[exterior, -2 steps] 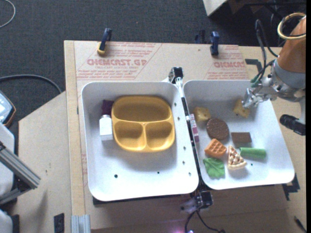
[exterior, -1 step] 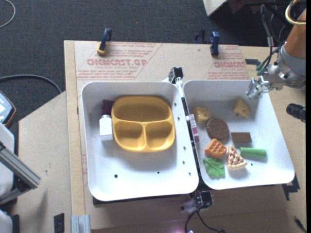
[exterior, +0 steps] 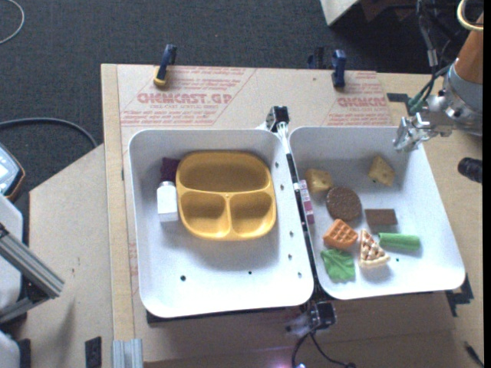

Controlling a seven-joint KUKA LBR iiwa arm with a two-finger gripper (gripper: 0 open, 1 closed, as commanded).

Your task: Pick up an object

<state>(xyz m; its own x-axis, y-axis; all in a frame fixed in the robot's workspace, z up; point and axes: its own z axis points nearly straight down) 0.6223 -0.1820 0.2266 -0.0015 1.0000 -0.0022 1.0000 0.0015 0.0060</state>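
I work over a bench (exterior: 192, 90) with two white bins side by side. The left bin (exterior: 146, 274) carries a big yellow tray (exterior: 225, 194) with three compartments, a small white bottle (exterior: 167, 202) touching the tray's left edge, and a dark block (exterior: 169, 166) just behind the bottle. The right bin (exterior: 441, 236) holds the small pieces I can pick from.

My gripper (exterior: 406, 133) hangs at the right bin's far right corner, above its rim. It is small and bright here, and I cannot tell how it is set, nor whether it carries anything.

The nearest piece to me is the cheese wedge (exterior: 381, 171), near the far edge of the right bin, lying toward the near side and a little left of the gripper. I judge it my likeliest target: a short move inward from the corner and down. It looks stubby, with no clear long axis, so approach angle should matter little.

Further left along the far edge, close to the wall between the bins, sits a yellow cube (exterior: 319, 180). In the middle lies a round brown cookie (exterior: 343, 203), and right of it a brown square (exterior: 380, 219). Toward the near edge are a waffle (exterior: 341, 234), a pizza slice (exterior: 373, 249) just beside it, a green leaf (exterior: 337, 264) and a green bean (exterior: 400, 242), whose long axis runs left to right. These near pieces crowd together, so a grasp there risks nudging neighbours.
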